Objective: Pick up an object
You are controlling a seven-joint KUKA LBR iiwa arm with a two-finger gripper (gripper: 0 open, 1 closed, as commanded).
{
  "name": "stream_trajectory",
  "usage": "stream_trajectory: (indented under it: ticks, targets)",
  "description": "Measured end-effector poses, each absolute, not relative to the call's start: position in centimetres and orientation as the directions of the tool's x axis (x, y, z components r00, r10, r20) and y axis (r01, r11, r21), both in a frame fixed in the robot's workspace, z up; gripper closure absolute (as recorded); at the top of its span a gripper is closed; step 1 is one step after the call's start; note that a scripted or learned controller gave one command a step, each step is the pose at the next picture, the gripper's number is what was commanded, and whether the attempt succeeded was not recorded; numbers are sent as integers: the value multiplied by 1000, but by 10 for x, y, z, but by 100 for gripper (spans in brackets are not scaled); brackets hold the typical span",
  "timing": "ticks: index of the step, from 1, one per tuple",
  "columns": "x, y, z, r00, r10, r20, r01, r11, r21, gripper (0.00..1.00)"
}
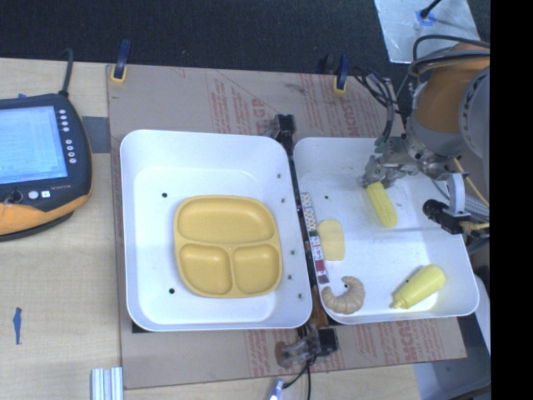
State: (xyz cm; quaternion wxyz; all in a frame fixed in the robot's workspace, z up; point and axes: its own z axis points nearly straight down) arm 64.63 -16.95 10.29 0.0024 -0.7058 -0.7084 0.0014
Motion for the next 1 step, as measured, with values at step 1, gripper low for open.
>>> stream_trajectory:
  ticks: [1]
  targets:
    - [657, -77, 194, -5, 1000, 2, 1000, 5, 1, 100]
